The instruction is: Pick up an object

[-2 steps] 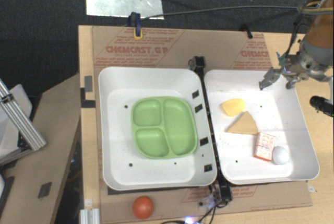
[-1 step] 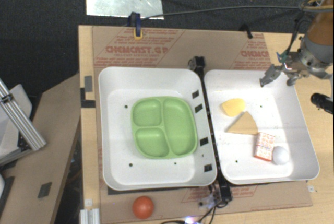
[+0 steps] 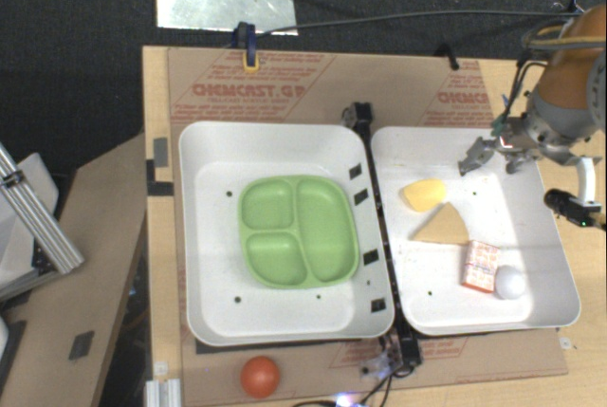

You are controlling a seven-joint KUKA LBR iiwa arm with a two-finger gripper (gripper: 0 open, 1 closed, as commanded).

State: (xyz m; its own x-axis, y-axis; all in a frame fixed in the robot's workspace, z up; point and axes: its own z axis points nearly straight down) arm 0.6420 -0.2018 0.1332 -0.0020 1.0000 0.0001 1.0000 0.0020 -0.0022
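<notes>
— Over the right bin's (image 3: 545, 234) far corner, what is the arm (image 3: 569, 83) doing?
— Hanging bent, its gripper (image 3: 493, 151) spreading open, gripping nothing.
— And below it?
— A yellow piece (image 3: 423, 194), tan wedge (image 3: 442, 227), red box (image 3: 481, 265) and white ball (image 3: 510, 283) are lying loose. A green tray (image 3: 298, 231) is sitting in the bin (image 3: 204, 206) beyond.

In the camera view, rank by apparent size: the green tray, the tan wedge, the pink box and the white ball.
1. Green tray, largest by far.
2. Tan wedge.
3. Pink box.
4. White ball, smallest, though not much smaller than the box.
</notes>
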